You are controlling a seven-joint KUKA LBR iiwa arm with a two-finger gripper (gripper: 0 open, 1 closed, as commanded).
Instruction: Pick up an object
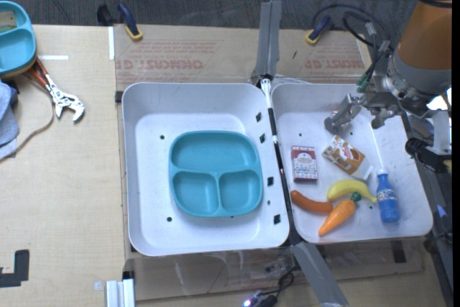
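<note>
gripper (343, 116) hanging over right bin (309, 101), back half, looks empty, can't tell finger state tbh. snack pack (343, 155) closest, just toward near rim, lying diagonal. banana (350, 189), carrot (336, 218), bottle (387, 199) further down.

The arm (430, 25) is cut off by the right edge, a second blue tray (14, 38) and grey cloth (7, 118) by the left, and the claw (343, 116) is too small to tell its fingers' spread.
</note>
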